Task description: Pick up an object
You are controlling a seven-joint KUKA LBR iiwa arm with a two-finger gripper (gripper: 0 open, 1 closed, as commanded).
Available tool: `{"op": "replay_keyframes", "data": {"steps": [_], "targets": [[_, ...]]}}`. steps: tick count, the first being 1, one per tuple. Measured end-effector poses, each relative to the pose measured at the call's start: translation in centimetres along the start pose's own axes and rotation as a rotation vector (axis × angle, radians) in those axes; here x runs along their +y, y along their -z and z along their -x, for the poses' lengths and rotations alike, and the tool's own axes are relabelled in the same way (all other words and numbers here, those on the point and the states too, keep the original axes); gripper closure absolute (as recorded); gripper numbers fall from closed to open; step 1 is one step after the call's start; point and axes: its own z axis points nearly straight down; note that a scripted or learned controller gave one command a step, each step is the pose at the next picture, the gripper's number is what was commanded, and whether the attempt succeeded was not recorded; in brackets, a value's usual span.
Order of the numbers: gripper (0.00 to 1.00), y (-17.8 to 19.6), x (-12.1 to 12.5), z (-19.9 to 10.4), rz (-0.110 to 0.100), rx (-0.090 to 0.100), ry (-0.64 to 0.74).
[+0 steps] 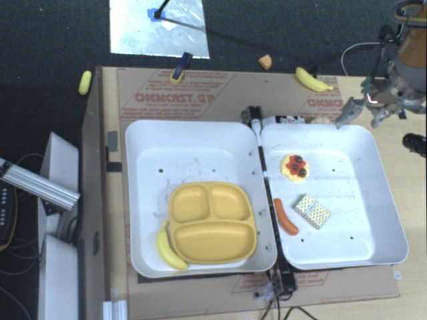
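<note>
The right bin (pixel 373 245) holds a small pizza toy (pixel 295 167) with dark toppings, an orange-red sausage (pixel 286 217) and a patterned white-green box (pixel 312 211). In the left bin (pixel 143 145) lies a yellow divided plate (pixel 212 221) with a yellow banana (pixel 168 247) against its left side. My gripper (pixel 364 111) hangs at the upper right, above the right bin's far right corner, well away from the objects. Its two grey fingers are spread apart, with nothing between them.
On the cardboard behind the bins lie a second banana (pixel 312 79) and a blue-yellow clamp (pixel 180 66). An orange piece (pixel 265 61) and a small yellow item (pixel 85 82) rest on the dark floor. A silver sheet (pixel 159 17) lies further back.
</note>
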Motion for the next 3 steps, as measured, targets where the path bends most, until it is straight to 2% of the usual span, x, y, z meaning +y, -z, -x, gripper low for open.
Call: {"op": "replay_keyframes", "data": {"steps": [1, 2, 3], "targets": [[0.0, -12.9, -3.8, -4.9, -0.005, 0.002, 0.002], [0.0, -14.4, -9.1, -9.9, -0.004, 0.002, 0.001], [0.0, -16.0, -1.4, -8.5, 0.0, 0.0, 0.001]]}}
